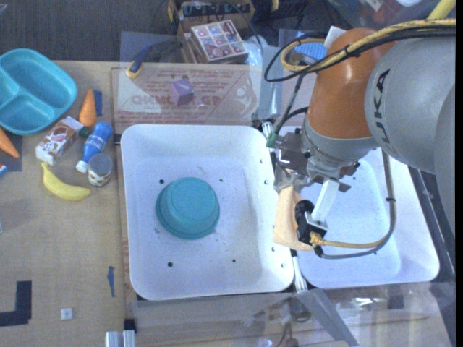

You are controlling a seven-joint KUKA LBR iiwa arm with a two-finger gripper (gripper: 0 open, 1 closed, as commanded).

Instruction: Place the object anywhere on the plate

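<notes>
Although the gripper [305,188] is positioned by the tan object [283,224] in the right bin [362,266], its opening cannot be seen.

The round teal plastic plate [188,207] looks smooth and faintly glossy against the matt white plastic left bin [145,266]. At three o'clock from it, a flat tan piece [284,219] looks dull and soft. The grey arm shell [419,100] and orange band [343,71] shine; the pale wood bench [58,266] is matt.

The bench [51,266] is light brown wood. Far behind it lies a dark grey floor [72,13] in soft light.
</notes>
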